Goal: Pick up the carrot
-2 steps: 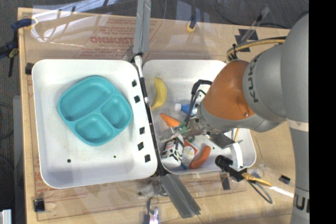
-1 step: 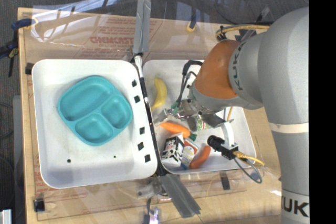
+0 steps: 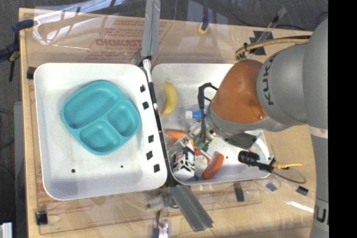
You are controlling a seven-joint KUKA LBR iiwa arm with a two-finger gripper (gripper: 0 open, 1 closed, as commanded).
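Two bins: side by side on the worktop (image 3: 83, 36)
Right bin (image 3: 184, 72): landmark
Carrot (image 3: 176, 134): inside it, by its left wall, below the banana (image 3: 169, 98)
Sausage (image 3: 213, 166): near its front edge
Gripper (image 3: 196, 145): low over its middle, just right of the carrot
Fingers: state cannot be told
Teal plate (image 3: 100, 116): in the left bin (image 3: 50, 175)

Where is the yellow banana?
The banana lies in the right bin, near its left wall and toward the back, just behind the carrot and left of the arm's orange band.
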